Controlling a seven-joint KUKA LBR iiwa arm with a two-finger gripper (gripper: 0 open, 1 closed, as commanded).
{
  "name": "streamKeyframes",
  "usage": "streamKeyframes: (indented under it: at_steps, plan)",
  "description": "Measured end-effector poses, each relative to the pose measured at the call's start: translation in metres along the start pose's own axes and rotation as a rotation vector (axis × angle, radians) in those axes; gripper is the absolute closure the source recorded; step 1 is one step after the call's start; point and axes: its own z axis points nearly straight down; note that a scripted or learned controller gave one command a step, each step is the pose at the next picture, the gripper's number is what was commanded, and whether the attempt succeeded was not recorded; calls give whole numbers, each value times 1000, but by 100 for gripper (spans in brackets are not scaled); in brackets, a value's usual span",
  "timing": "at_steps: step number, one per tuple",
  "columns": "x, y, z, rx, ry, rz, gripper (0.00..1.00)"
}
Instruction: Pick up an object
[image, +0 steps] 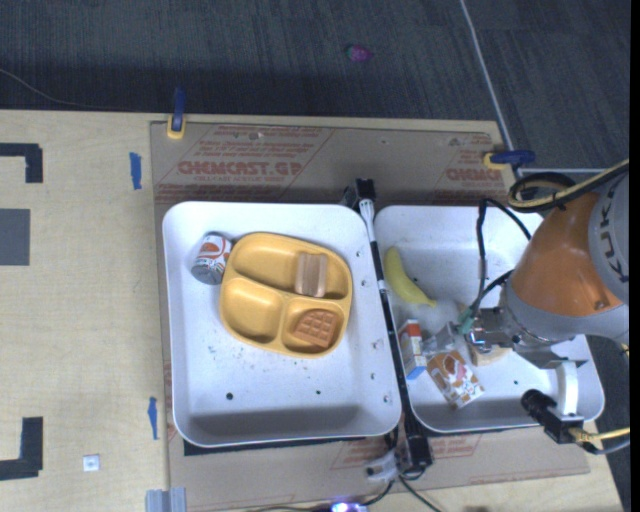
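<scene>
brown board (240, 165) reads "chemcast gp"

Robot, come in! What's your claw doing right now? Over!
Gripper low in right bin, grip unclear. Snack packet just below it. Banana close by.

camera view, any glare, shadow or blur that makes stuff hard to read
Camera view: lighting is even and soft; the left bin has a mild bright sheen, not blown out. The arm darkens the right bin beneath it. The yellow tray and banana read clearly; the clutter near the claw looks soft, hard to identify.
</scene>
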Motion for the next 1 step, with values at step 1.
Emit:
streamKeyframes:
  at_steps: [1]
  plan:
    - [0,0,0,0,0,0,0]
